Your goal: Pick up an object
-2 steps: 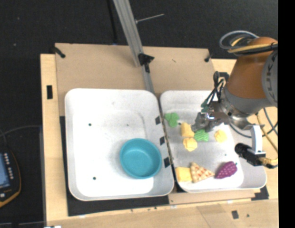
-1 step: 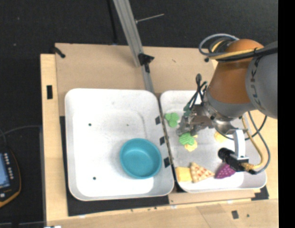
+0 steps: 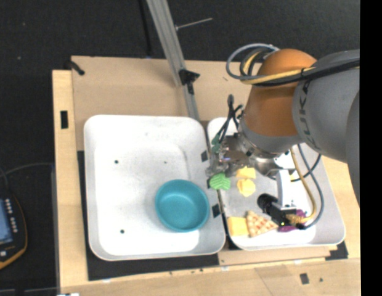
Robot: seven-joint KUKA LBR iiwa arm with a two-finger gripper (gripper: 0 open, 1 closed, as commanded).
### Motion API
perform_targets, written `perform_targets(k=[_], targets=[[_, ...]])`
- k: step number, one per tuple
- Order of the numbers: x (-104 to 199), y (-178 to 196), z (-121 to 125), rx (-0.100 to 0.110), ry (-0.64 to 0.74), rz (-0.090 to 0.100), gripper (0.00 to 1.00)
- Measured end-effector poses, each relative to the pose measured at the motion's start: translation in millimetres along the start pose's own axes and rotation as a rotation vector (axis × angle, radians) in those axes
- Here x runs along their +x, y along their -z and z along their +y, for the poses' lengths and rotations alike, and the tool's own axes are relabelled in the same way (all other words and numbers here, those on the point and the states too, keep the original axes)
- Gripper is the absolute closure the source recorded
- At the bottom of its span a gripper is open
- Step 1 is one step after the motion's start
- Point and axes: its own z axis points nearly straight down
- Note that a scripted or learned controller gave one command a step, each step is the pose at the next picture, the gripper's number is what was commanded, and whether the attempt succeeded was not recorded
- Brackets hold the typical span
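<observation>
A pale wooden bench [image 3: 129,91] stands on a dark floor and bears two shallow white bins side by side. The left bin [image 3: 117,147] holds a teal bowl [image 3: 181,205] toward its 5 o'clock corner. The grey arm with its orange band reaches over the right bin [image 3: 329,227], and the gripper [image 3: 224,159] hangs close to that bin's left wall, near the seam between the two bins. Whether the claw is apart or together cannot be told, as the wrist hides it from above.

A small green piece [image 3: 219,181] lies at 6 o'clock from the gripper, just beside its tip, within the right bin against the left wall; whether the two touch is unclear. Two small yellow pieces [image 3: 246,180] sit at 4 o'clock from the gripper, just beside the green piece. Farther along at 5 o'clock, near the bin's front edge, a yellow block [image 3: 238,226] touches a pizza-like wedge [image 3: 260,225]. The teal bowl is at 7 o'clock from the gripper.
</observation>
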Motion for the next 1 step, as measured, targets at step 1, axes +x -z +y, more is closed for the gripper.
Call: perform_targets(k=[1], targets=[[50.9, -11.5, -5.4, 0.004, -0.004, -0.001, 1.0]])
